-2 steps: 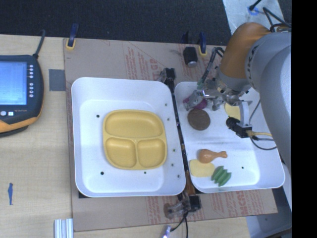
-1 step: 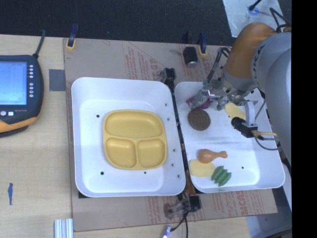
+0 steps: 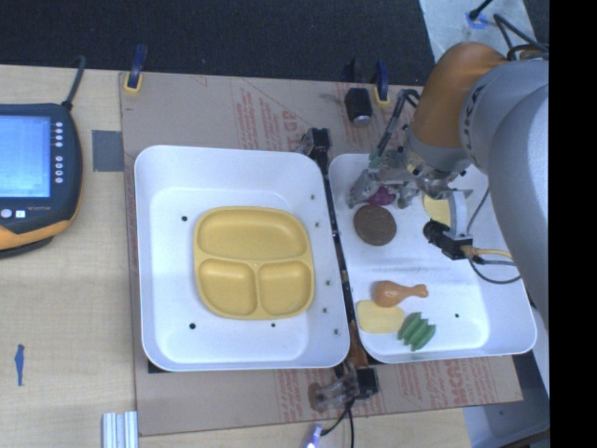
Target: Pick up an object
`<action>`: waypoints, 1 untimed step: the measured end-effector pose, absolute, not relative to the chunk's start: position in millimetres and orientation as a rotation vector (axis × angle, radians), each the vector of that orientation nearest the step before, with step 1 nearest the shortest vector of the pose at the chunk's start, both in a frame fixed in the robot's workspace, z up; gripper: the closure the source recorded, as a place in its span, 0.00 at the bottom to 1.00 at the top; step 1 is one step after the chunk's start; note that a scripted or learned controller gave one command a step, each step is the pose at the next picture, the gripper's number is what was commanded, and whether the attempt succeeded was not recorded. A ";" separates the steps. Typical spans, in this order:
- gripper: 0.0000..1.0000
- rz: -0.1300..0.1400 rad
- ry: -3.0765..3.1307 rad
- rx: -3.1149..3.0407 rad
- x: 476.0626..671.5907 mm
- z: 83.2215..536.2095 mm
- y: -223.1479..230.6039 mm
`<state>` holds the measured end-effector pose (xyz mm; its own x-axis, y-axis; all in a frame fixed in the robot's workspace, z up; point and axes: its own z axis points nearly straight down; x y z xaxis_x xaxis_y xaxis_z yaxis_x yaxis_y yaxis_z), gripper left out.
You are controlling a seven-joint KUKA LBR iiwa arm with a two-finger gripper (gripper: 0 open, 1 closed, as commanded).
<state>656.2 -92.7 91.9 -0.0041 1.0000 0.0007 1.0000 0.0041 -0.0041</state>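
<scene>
In the right bin (image 3: 466,343) lie a round brown cookie-like disc (image 3: 374,224), an orange drumstick (image 3: 400,293), a pale yellow piece (image 3: 378,318) and a green pea pod (image 3: 417,330). A yellow block (image 3: 437,207) shows partly behind the arm. My gripper (image 3: 381,190) hangs low over the bin's far left part, just above the brown disc. A small purple thing (image 3: 380,195) sits right at its tip, mostly hidden by it.
The left bin (image 3: 159,250) bears a yellow divided plate (image 3: 254,260). A teach pendant (image 3: 35,171) lies on the bench at far left. Clamps and cables stand along the bins' far edge. The grey arm covers the right bin's far right corner.
</scene>
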 end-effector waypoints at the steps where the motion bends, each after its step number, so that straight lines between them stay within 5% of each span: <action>1: 0.00 0.001 -2.223 -2.219 656.5 92.2 -113.3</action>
